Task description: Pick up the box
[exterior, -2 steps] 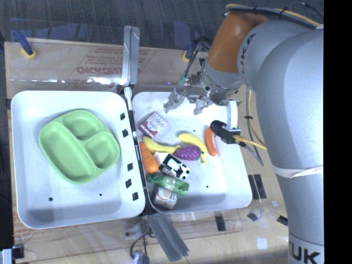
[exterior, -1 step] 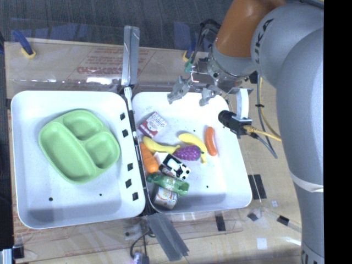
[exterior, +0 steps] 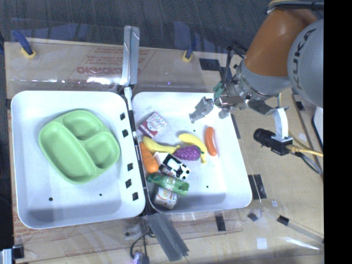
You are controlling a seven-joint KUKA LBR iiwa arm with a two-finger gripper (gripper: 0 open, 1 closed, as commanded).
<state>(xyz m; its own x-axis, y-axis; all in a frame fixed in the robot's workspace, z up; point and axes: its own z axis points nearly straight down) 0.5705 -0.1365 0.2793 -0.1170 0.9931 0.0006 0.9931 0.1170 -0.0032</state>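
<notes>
A small red and white box [exterior: 153, 124] lies in the right bin [exterior: 220, 186], near its left wall and towards the back. My gripper [exterior: 212, 110] hangs over the back of that bin, to the right of the box and well apart from it. Its fingers stand open with nothing between them; one grey fingertip [exterior: 199, 110] points towards the box.
The right bin also holds two yellow bananas [exterior: 159, 146], purple grapes [exterior: 188, 153], a red-orange sausage [exterior: 210, 141], a carrot [exterior: 148, 159], a black and white block [exterior: 177, 167] and a green-lidded jar [exterior: 165, 193]. A green divided plate [exterior: 80, 144] fills the left bin [exterior: 33, 208].
</notes>
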